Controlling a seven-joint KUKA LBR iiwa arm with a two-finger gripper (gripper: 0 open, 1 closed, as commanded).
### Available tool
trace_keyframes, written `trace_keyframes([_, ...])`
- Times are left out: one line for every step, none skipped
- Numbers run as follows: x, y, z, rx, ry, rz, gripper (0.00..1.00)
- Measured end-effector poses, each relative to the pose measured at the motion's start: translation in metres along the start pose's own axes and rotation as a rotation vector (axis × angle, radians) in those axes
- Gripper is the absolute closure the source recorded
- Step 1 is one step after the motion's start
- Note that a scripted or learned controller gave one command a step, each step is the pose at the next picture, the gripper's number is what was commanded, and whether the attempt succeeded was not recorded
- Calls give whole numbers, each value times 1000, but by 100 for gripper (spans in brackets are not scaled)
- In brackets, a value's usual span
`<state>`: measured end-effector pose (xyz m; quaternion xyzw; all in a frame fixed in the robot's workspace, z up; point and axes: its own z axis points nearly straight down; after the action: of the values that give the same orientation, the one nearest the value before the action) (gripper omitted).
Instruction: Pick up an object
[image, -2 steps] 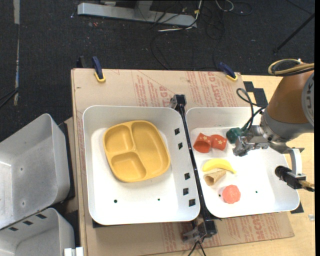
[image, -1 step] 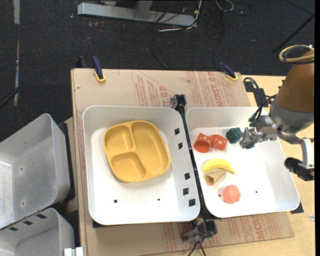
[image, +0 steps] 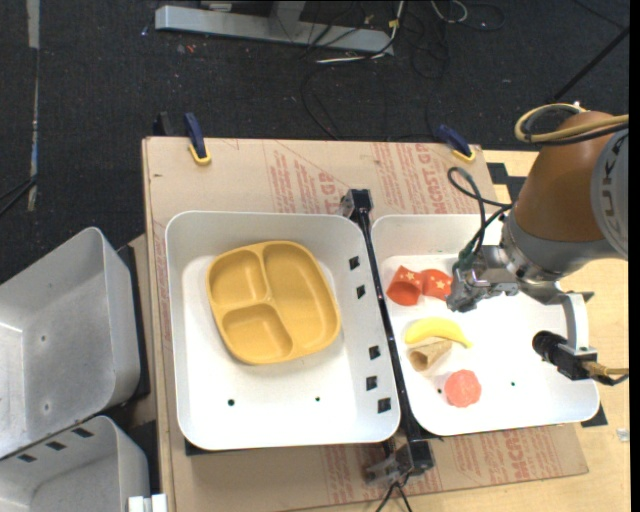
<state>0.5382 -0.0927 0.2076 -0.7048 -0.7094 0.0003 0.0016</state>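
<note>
In the right bin (image: 530, 400) lie several small toy foods. Two red pieces (image: 405, 286) (image: 436, 283) sit at its upper left, one marked with a star. Below them are a yellow banana (image: 438, 331) and a tan wedge (image: 430, 354), and a pink-red disc (image: 462, 388) lies nearer the front. My gripper (image: 467, 290) hangs low just right of the second red piece, close to or touching it. Its tips are hidden under the wrist body.
A yellow divided plate (image: 272, 300) fills the middle of the left bin (image: 185, 330). A black divider rail (image: 375, 300) runs between the bins. A black bracket (image: 562, 352) sticks out at the right bin's right side. Grey tubs (image: 60, 330) stand left of the bench.
</note>
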Motion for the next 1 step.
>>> trace_keyframes([49, 0, 2, -1, 0, -1, 100])
